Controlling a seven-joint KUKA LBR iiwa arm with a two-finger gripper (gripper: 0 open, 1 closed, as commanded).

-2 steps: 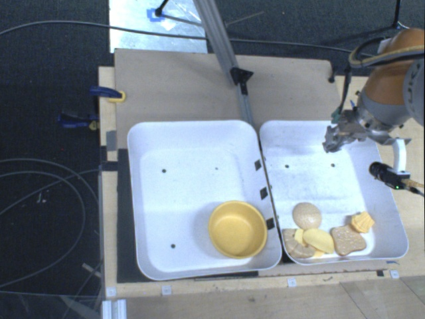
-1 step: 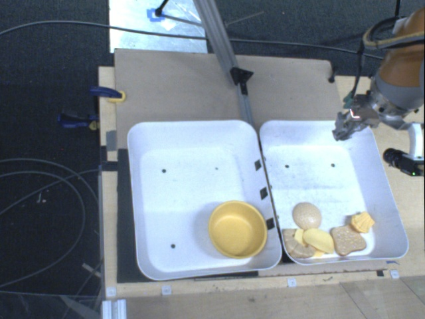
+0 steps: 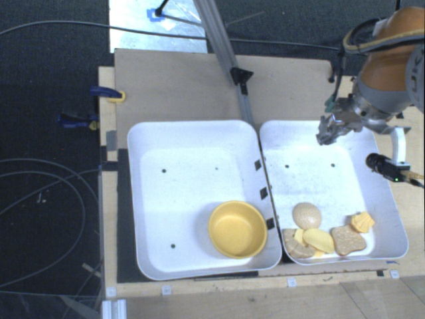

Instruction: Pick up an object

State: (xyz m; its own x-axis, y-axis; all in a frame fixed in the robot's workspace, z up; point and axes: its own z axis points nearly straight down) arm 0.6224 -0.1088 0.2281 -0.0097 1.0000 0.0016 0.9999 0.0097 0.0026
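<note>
At the left of the frame, two clamps point(image 3: 106, 94) grip the edge of the surface point(image 3: 179, 85), with cables trailing over the dark floor beside it. The left bin point(image 3: 153, 151) carries one thing, a yellow bowl point(image 3: 238, 228) sitting upright in its lower right corner, close to the wall it shares with its neighbour. It looks like light, stiff plastic with a smooth, probably slippery skin; the rim is the likely place to pinch, one finger inside and one outside, taking the side away from the bin wall where there is room.

The right bin point(image 3: 312, 171) has a cluster of small food-like pieces along its lower edge: a pale round piece point(image 3: 307, 214), a yellow oblong piece point(image 3: 319, 240) lying partly over a tan flat piece point(image 3: 297, 246), a toast-shaped piece point(image 3: 347, 240) and a small orange ridged piece point(image 3: 362, 222). They seem light; the flat ones would be hard to get under, and they are packed touching, so the round piece or the ridged one, standing a little apart, offers the cleaner grip.

The end effector point(image 3: 330, 130) hangs over the upper right corner of the right bin, well apart from every object; whether it is released or clenched cannot be told. The bin's upper half is open for a descent.
</note>
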